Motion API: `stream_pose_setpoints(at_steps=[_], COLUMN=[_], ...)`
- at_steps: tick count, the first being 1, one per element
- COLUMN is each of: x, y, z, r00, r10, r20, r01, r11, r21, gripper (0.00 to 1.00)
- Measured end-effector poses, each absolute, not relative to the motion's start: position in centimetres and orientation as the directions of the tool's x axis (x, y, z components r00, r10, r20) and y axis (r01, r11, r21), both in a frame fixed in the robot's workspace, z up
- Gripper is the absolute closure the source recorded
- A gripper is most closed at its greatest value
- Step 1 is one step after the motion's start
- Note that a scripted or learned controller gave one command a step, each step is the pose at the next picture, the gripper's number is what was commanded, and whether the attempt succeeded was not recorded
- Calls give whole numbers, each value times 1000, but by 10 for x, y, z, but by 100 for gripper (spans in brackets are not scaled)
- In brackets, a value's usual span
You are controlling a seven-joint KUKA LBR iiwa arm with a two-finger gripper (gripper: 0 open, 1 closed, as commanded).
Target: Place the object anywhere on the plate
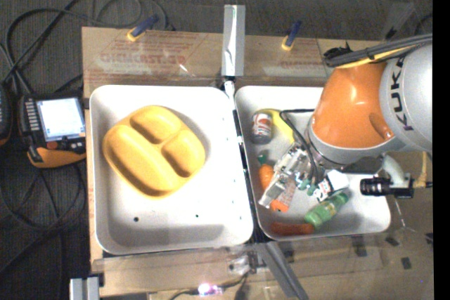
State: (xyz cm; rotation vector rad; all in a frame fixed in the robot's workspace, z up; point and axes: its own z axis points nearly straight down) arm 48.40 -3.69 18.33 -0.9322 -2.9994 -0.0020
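Starting at your left, the left bin (112,221) holds the yellow plate (155,150), a three-section dish lying toward the bin's upper left, with bare white floor below it and to its right, so you have plenty of room to come down on it from above. Between the two bins runs the divider (242,165), where both raised rims meet; anything carried across has to clear that ridge. In the right bin (373,221) the clutter sits together: a small can (262,126) near the top left, a carrot (266,175) just below it along the wall, a green bottle (327,208) lower down, and a red pepper (292,227) near the bottom rim. The gripper (285,179) hangs over this pile, right beside the carrot, but you cannot tell from here whether it is spread or closed, nor whether it has anything; which item is meant for the plate is not clear either, and all of them lie in the right bin. The likely trouble is crowding: the pieces lie so close that the tool could nudge a neighbour or catch two at once, and a long thing like the carrot, taken off-centre, could swing and drop at the divider. The orange wrist (351,116) also hides much of the bin's upper right from you.
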Motion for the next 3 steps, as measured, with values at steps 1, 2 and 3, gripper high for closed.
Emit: stream_pose_setpoints(at_steps=[1,2,3], x=[497,484,484], y=[41,60,62], z=[183,251,183], r00=[-960,-976,-992], r10=[280,216,125], r20=[0,-1,1], r01=[280,216,125], r11=[960,976,992], r21=[0,1,-1], gripper=[100,100,100])
